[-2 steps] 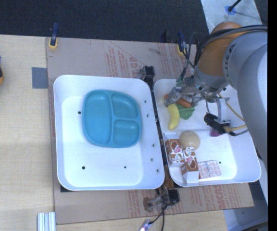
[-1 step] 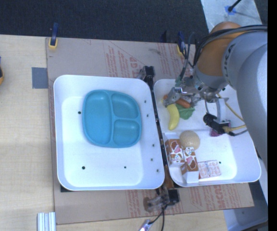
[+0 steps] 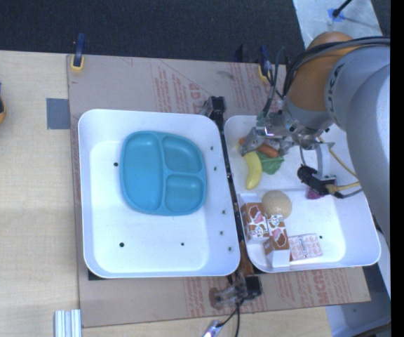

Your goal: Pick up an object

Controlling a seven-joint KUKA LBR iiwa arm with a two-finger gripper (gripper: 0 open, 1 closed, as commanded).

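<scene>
Banana (image 3: 252, 171), the object nearest the tool, lies just below and slightly left of the gripper (image 3: 271, 133) in the right-hand bin (image 3: 353, 248). An orange carrot-like piece (image 3: 260, 148) and a green leafy item (image 3: 273, 163) sit directly under the gripper, touching the banana's upper end. I read this as the reach-and-descend step: the arm (image 3: 342, 69) has its wrist low over the cluster at the bin's far corner, and nothing is visibly held. I cannot tell from this slant whether the tool is released or clenched.

Farther below the tool lie a round beige ball-like object (image 3: 277, 203), two red-and-white cartons (image 3: 266, 227) and a flat pink-printed packet (image 3: 305, 247). A dark purple piece (image 3: 315, 193) lies to the tool's lower right, under the cable. Well to the tool's left, the other bin (image 3: 97, 188) carries a blue divided plate (image 3: 164, 173).

As I judge it, the next move calls for singling out one item from the crowded cluster, closing on it squarely, and lifting clear.
</scene>
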